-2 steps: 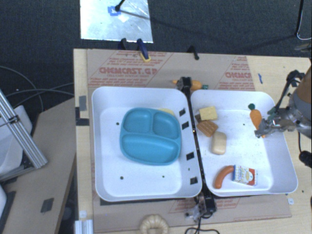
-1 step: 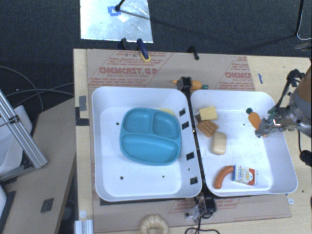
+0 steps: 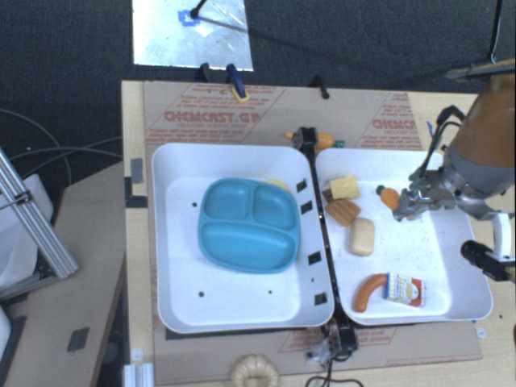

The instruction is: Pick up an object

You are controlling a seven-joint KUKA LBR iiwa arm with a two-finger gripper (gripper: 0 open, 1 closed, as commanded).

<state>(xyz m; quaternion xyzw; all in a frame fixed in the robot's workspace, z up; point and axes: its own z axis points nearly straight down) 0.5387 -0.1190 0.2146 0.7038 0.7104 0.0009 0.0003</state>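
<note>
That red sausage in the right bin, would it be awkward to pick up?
Possibly. The sausage looks rounded and curved, so it may roll or swivel if nudged. Its glossy skin hints it could slip. It lies beside a small carton, which may crowd a grasp.

1. The bench [image 3: 266, 107], topped with printed brown cardboard, fills the middle of the frame.
2. Two shallow white bins rest on it side by side: the left bin [image 3: 173, 240] and the right bin [image 3: 459, 297].
3. A blue clamp [image 3: 236, 81] grips its upper edge.
</note>
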